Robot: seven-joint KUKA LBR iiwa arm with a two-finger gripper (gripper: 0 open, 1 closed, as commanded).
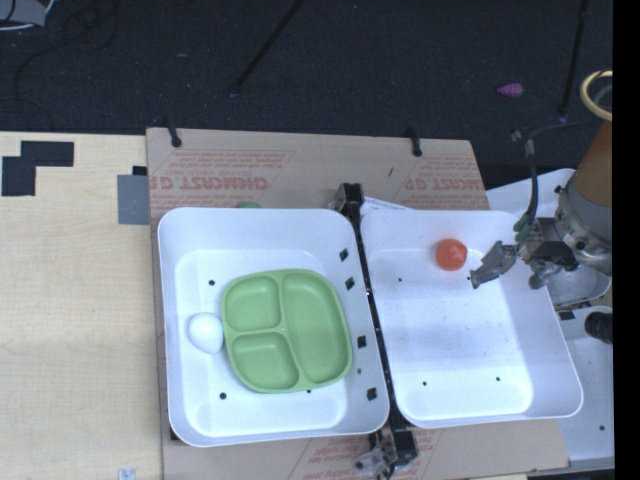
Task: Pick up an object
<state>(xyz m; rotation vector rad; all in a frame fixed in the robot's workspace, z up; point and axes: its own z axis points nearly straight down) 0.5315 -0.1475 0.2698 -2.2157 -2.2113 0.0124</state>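
Observation:
A small orange-red ball (451, 254) lies in the right bin (470, 388), near its far side. My gripper (514, 271) hangs over the right edge of that bin, just right of the ball and apart from it. Its two dark fingers (491, 266) are spread, and nothing sits between them. In the left bin (190, 258) a green divided plate (286, 329) lies flat, with a white egg-shaped object (206, 331) touching its left rim.
The two bins meet at a black-clipped divider (365, 298) on a cardboard sheet (300, 173). The grey arm with its orange band (600, 168) comes in from the right. Light wooden bench surface (70, 298) lies to the left.

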